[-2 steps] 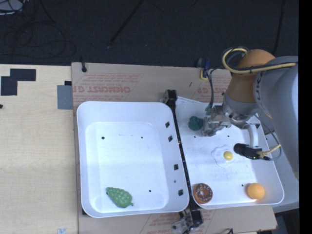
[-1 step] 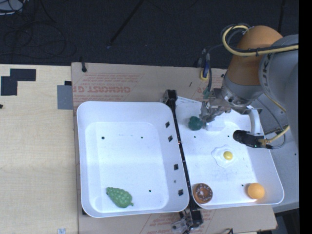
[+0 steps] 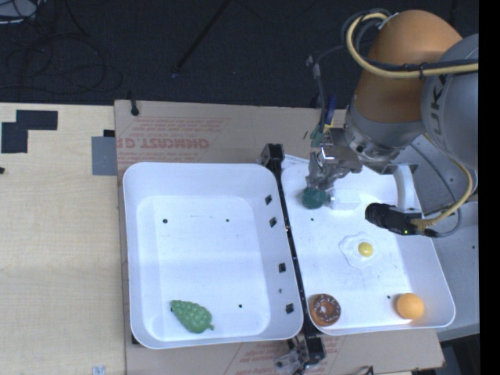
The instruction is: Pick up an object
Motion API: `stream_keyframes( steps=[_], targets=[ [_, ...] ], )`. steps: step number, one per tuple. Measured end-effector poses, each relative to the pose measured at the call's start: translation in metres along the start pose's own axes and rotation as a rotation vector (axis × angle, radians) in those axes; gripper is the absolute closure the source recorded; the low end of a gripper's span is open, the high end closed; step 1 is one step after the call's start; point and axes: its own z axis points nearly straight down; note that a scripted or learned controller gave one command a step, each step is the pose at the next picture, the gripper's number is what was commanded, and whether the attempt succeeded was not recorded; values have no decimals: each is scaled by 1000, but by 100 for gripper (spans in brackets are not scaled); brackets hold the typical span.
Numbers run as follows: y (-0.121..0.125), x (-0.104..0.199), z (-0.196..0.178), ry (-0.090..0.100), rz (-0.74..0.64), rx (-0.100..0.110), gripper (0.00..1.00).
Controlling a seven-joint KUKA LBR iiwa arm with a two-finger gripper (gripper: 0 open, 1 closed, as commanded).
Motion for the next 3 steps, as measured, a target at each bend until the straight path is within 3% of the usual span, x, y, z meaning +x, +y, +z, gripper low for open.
stream_keyframes(
  steps=[1, 2, 3],
  targets=[
    [-54, 11, 22, -3, 9, 14, 100],
    [-23, 104, 44, -2, 1, 9, 100],
    [-6, 172, 55, -2, 2, 8, 100]
  ],
)
